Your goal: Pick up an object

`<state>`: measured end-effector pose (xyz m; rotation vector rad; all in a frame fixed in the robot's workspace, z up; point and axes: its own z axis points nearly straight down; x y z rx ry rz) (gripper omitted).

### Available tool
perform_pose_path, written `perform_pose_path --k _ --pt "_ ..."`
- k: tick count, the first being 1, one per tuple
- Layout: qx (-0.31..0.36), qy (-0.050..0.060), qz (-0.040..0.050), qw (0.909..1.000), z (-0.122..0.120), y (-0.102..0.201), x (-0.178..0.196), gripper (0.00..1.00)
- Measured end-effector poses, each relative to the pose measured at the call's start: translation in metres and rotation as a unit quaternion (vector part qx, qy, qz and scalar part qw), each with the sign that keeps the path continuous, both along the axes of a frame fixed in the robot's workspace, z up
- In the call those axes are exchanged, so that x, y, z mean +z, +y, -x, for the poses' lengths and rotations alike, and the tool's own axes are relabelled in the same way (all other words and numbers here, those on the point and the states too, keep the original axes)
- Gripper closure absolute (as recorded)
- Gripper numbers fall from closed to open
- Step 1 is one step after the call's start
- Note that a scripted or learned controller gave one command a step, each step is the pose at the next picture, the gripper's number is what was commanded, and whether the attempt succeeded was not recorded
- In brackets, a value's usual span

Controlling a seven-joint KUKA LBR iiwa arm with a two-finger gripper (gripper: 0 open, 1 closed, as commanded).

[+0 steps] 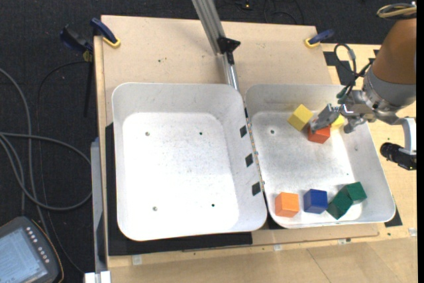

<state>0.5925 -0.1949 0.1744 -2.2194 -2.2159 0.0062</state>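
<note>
My gripper sits low over the red block in the right bin, beside the yellow block; finger opening: cannot tell. Risk: an off-centre close may push the red block aside or snag its yellow neighbour

Wooden bench, two white bins side by side, touching.

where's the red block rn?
The red block sits in the right bin, toward its far side, directly at the claw and just right of the yellow block.
</note>
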Motion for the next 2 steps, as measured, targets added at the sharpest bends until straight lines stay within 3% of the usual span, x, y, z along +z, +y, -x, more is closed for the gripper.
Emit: perform_pose_path --k 1,2 --pt "0.000 -0.001 0.0002 1.0000 0.002 0.001 -0.043 0.00" --pt "0.000 -0.005 0.0014 1.0000 0.000 0.000 -0.030 1.00"
